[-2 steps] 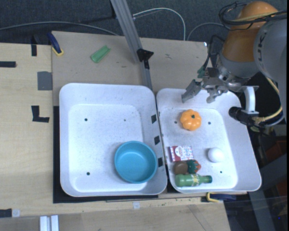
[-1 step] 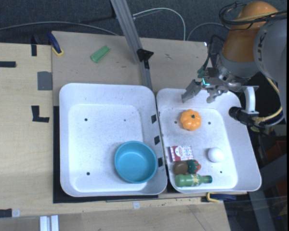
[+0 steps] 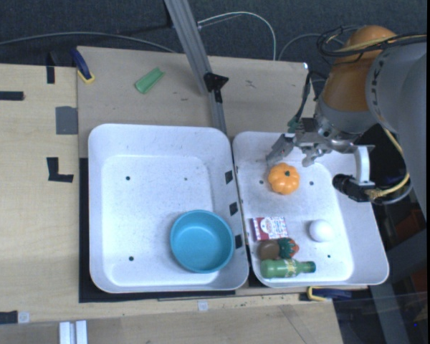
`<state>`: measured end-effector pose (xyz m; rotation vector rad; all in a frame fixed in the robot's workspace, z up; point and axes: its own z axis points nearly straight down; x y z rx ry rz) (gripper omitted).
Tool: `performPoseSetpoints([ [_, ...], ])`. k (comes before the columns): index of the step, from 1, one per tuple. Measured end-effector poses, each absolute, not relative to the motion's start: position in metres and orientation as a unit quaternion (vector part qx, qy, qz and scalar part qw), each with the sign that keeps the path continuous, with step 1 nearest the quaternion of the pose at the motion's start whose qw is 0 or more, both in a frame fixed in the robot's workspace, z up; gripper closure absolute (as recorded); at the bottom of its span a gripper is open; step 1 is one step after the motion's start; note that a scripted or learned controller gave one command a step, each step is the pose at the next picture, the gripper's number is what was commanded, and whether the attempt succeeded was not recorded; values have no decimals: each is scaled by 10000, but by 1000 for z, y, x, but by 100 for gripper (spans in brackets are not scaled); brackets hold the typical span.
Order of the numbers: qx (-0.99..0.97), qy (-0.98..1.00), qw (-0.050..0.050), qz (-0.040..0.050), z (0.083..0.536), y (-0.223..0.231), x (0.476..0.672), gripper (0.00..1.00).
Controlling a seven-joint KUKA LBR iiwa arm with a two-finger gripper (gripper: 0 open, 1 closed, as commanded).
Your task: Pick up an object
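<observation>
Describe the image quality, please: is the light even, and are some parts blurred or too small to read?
In the camera view the light is soft and even, with weak shadows, one under the gripper beside the orange pumpkin; the white bins look bright but not washed out; the whole picture is slightly soft, so the print on the small red carton is unreadable.

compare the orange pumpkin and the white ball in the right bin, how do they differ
The pumpkin is orange with a small green stem; the white ball is plain white. The pumpkin looks larger than the ball. The pumpkin lies at the far end of the right bin, just under the hand, while the ball lies nearer the front, off to the right of the red carton. Both are roundish and rest loose on the bin floor.
</observation>
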<state>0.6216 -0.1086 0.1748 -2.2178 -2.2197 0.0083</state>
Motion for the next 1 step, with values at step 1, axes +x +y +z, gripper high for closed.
performPoseSetpoints([
  [1,-7067,-7075,21,27,126,-115,615,0],
])
